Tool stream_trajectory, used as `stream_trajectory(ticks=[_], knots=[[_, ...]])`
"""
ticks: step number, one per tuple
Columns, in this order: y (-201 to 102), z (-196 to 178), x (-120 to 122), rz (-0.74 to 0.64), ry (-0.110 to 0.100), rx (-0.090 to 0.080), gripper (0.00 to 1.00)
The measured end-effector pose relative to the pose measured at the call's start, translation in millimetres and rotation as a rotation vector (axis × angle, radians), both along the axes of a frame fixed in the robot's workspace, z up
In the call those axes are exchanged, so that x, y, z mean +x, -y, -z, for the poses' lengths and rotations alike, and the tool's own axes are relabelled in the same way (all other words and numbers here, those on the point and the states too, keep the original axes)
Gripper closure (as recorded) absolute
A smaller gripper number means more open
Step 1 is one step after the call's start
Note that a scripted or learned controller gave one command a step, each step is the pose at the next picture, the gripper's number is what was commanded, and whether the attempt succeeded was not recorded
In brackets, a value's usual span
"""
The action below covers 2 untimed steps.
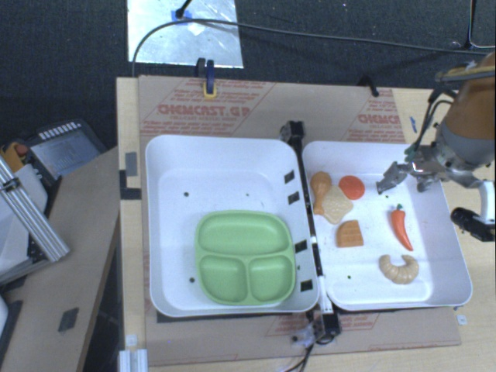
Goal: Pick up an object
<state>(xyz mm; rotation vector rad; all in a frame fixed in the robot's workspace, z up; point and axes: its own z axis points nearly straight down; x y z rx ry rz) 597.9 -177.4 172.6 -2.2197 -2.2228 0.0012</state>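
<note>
Camera view has the end effector (397, 175) hanging over the far right part of the right bin (442, 208), with nothing visibly gripped; whether it is spread or closed I cannot tell from this slant. Nearest to it lies the orange carrot-like piece (401, 229), with the round red-orange piece (352, 187) just left, touching or nearly touching the pale chicken-like lump (328, 200). Further out sit the tan wedge (349, 234) and the curled beige piece (400, 268). All look like light, hard, smooth toy food, likely to slip or roll. The carrot piece seems easiest: pinch across its narrow middle. The left bin (170, 169) holds a green divided tray (244, 256).
</note>
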Motion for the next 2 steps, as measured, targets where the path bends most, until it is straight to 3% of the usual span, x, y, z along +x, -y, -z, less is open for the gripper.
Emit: stream_trajectory(ticks=[1, 2], knots=[[2.8, 61.2, 4.0, 0.0, -0.001, 0.001, 0.0], [2.3, 89.1, 4.3, 0.0, 0.0, 0.0, 0.0]])
